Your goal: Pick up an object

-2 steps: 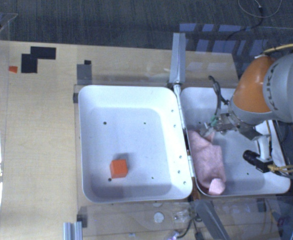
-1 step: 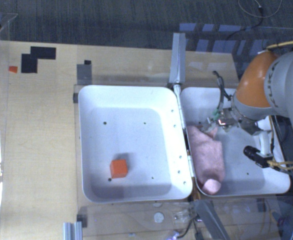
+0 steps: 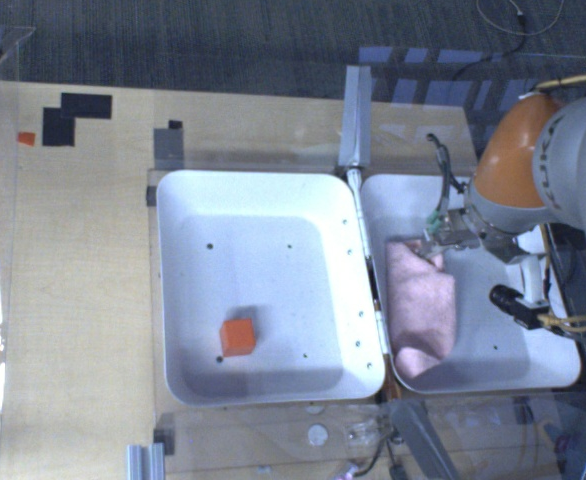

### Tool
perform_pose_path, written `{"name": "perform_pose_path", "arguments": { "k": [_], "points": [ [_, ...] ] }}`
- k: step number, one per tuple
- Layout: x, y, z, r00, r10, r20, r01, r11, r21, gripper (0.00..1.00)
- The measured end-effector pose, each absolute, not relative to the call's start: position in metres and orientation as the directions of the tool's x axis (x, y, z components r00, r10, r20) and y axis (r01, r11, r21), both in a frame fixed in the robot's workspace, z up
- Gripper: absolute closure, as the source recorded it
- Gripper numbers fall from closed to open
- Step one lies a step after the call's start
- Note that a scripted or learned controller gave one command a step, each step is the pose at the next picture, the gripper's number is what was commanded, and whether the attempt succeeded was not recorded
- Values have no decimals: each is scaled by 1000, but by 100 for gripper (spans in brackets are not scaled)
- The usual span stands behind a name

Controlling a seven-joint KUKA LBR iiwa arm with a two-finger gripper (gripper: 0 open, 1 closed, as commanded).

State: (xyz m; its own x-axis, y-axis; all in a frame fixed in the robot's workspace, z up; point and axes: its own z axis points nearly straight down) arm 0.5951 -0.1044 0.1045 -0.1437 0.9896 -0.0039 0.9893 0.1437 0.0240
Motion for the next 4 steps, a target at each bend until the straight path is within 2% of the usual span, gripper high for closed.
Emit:
{"name": "perform_pose_path", "arguments": {
  "k": [1,2,3,4],
  "points": [
    [595,-104,104,-144,990,-4,989,144,24,0],
    [616,-91,91,-197,980,-4,980,197,13,0],
    [619,-88,104,-204,979,-5,979,204,21,100],
    [606,-55,187,-378,926,-5,926,378,10,100]
  ]
}}
